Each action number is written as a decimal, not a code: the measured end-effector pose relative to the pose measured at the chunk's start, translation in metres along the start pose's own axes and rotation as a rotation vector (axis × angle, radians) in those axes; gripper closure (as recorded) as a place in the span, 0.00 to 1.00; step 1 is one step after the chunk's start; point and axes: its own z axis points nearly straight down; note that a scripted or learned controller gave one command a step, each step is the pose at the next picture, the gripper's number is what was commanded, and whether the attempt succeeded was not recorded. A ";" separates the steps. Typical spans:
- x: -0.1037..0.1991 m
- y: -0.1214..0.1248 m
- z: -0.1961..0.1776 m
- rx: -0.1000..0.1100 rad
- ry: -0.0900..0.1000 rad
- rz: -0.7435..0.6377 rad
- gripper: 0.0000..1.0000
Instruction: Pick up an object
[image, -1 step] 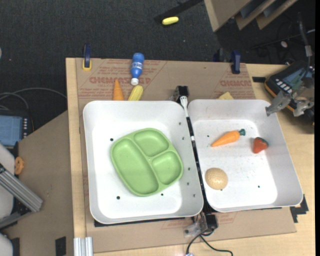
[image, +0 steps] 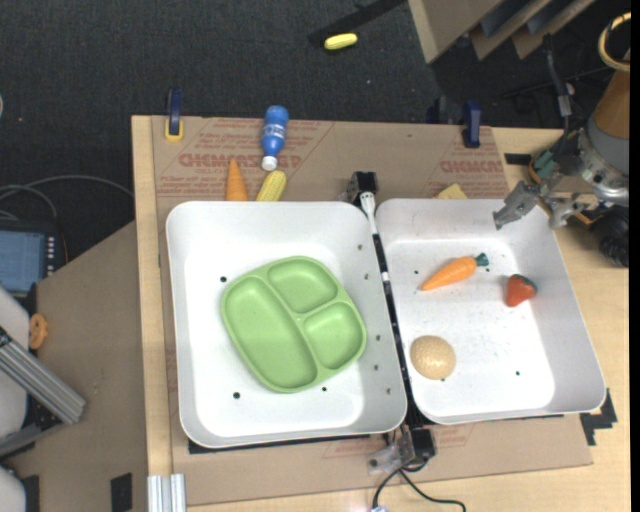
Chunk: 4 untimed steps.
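Your stock, largest first: left bin with green divided plate, right bin holding bun, carrot and strawberry, and the end effector (whether apart or together you cannot tell) at its far rim, approach in hand, descent onto the carrot likely next.

Light green divided plate, orange toy carrot with green tip, red strawberry, tan round potato, white bins.

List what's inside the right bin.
Right bin holds a toy carrot, a red strawberry-like piece and a tan round item, all apart. Whatever lies beneath them is covered. The gripper hovers over the bin's far rim.
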 end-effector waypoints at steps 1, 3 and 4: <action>0.061 0.028 0.048 0.001 0.001 -0.003 0.00; 0.075 0.004 0.123 -0.007 -0.003 0.004 1.00; 0.077 -0.031 0.087 0.000 0.000 0.005 1.00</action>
